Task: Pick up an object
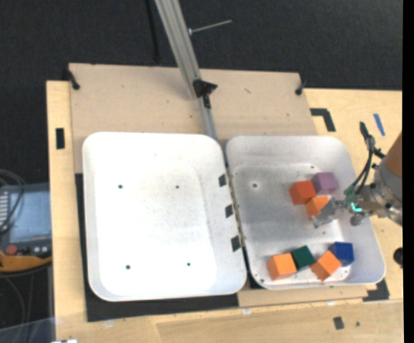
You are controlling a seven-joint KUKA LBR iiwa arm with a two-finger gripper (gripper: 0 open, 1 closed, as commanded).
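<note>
Right now the gripper (333,213) hangs low in the right bin (278,152), its fingers closed around a small orange block (317,206) that sits just below a red-orange block (302,191) and a purple one (325,183). Near the front rim lie another orange block (282,265), a green block (303,256), a third orange (327,264) and a blue one (342,251).

1. The left bin (156,213) has lots of open floor.
2. In the right bin (278,191), the left half is bare.
3. Blocks crowd its right side: purple block (325,183), orange-red block (302,192), and four more along the front wall (310,261).
</note>
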